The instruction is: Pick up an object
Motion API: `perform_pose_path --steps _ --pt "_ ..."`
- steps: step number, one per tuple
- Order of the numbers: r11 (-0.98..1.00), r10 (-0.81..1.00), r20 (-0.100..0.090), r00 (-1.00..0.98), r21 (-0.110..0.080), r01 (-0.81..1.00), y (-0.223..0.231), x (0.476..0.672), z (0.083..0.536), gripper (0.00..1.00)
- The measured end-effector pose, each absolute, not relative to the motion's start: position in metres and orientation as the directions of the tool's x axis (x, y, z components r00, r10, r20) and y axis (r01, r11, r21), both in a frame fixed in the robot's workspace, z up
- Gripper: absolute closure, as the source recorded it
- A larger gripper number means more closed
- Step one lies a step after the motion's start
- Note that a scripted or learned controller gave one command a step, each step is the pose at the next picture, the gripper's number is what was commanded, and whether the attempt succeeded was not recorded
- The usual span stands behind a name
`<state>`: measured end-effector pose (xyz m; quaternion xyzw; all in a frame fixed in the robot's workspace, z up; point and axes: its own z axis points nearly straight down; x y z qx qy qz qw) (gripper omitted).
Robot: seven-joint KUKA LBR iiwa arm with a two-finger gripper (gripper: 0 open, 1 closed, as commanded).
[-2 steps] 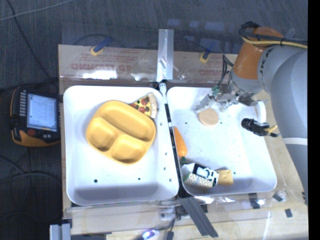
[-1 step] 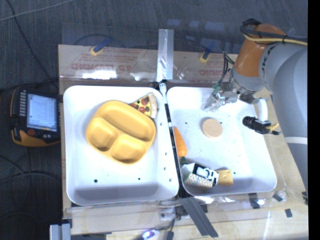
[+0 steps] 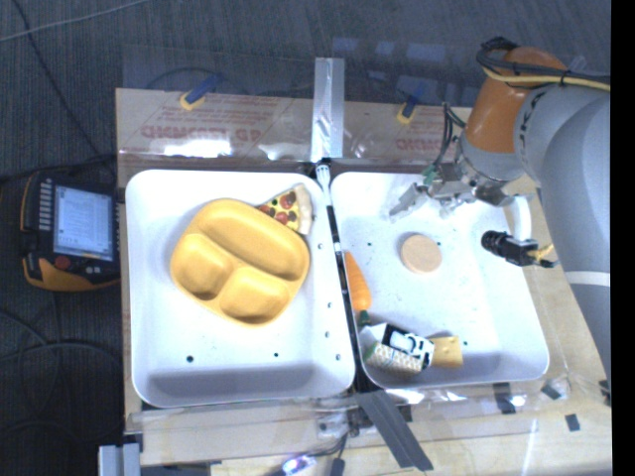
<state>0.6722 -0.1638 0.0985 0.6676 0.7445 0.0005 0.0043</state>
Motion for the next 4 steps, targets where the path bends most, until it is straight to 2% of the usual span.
perform_pose_path --steps 1,2,3,4 --pt "0.109 0.994 -0.006 -0.109 0.006 0.994 -0.164 0.672 0.098 0.0" --pt "0.208 0.978 0.021 -0.208 -0.004 0.978 -0.209 0.671 0.091 0.0" --pt "0.235 0.972 -0.004 -0.235 0.007 0.972 -0.194 0.602 0.09 0.0" --pt "-0.013 1.0 -0.004 0.014 0.017 1.0 -0.169 0.535 0.091 0.0"
